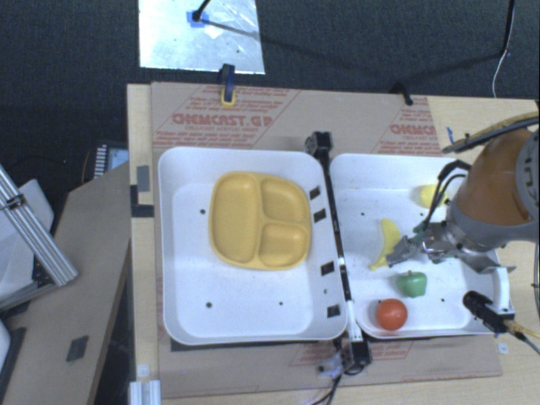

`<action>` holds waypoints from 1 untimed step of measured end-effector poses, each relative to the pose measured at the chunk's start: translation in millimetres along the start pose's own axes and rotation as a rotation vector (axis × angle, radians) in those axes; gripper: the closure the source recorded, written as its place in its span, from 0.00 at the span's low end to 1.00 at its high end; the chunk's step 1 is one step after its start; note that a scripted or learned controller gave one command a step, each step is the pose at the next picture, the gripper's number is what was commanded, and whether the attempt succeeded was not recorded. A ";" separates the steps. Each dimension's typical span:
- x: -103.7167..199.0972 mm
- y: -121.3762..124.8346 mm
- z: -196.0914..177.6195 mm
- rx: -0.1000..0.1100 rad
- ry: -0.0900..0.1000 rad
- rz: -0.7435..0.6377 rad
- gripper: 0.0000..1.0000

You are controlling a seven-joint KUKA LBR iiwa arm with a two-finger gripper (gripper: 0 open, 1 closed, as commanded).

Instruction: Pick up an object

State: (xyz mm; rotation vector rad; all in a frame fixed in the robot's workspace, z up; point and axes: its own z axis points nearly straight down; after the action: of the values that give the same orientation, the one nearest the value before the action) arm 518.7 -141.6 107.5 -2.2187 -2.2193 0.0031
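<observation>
The gripper hangs low in the right bin, whether its jaws are apart or together I cannot tell. It sits between a yellow banana and a green pepper, close to both; a red tomato lies near the bin's front edge. The left bin holds a yellow divided plate. Crowded so, a closing grip may nudge the fruit aside and catch nothing.
</observation>
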 end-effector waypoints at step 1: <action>0.4 0.3 24.4 -0.002 0.000 0.000 0.00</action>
State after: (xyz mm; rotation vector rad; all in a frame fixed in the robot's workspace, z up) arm 518.9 -141.2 83.2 -2.2199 -2.2205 0.0005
